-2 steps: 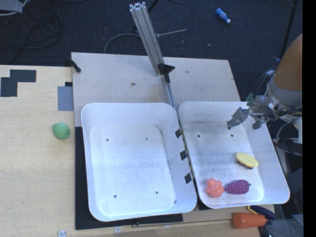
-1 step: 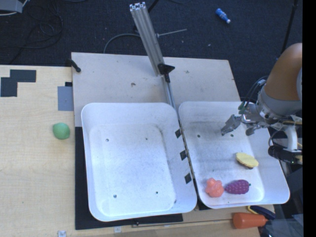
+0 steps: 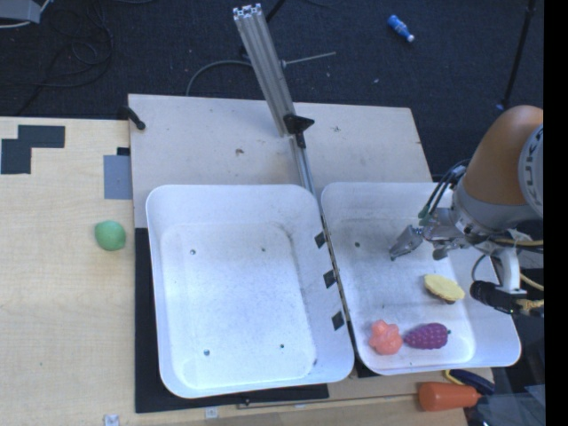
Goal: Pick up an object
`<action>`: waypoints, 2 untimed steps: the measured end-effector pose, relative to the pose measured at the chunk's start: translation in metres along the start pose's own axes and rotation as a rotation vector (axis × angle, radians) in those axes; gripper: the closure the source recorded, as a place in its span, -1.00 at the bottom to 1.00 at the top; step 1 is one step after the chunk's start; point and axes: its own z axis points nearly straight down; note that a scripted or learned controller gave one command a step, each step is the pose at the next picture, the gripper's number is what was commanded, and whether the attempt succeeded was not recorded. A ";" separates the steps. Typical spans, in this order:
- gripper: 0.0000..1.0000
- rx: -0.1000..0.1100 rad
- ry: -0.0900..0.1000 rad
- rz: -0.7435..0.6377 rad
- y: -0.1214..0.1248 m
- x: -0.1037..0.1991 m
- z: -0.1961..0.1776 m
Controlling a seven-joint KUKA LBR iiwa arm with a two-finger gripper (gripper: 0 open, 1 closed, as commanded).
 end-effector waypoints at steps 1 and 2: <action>1.00 -0.005 -0.001 0.002 0.001 -0.001 -0.013; 1.00 -0.009 -0.002 0.001 0.004 -0.005 -0.074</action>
